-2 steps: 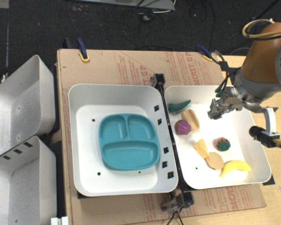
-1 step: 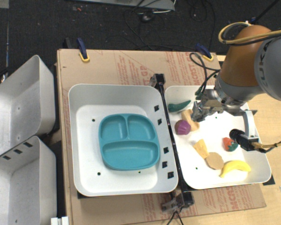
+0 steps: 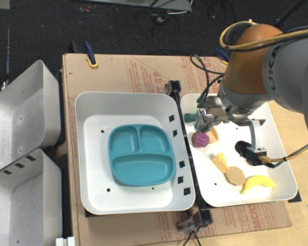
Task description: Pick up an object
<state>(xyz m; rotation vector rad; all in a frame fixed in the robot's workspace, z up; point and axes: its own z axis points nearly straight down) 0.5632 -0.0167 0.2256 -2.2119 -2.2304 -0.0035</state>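
Observation:
My gripper [image 3: 204, 121] hangs low over the left part of the right bin [image 3: 285, 152], the grey arm with its orange band reaching in from the right. Just below it lies a purple round object [image 3: 199, 139], with a small orange piece [image 3: 213, 134] touching its right side. A small teal item [image 3: 189, 117] sits by the bin's left rim, left of the gripper. Farther toward the front lie a yellow-orange wedge [image 3: 220, 162], a tan round piece [image 3: 235, 176] and a yellow banana [image 3: 257, 183]. I see nothing held.
The left bin [image 3: 87, 137] holds a teal divided plate [image 3: 141, 155]. The rims of the two bins meet in a narrow ridge just left of the gripper. Two further white bins [image 3: 20, 137] stand off the bench at far left.

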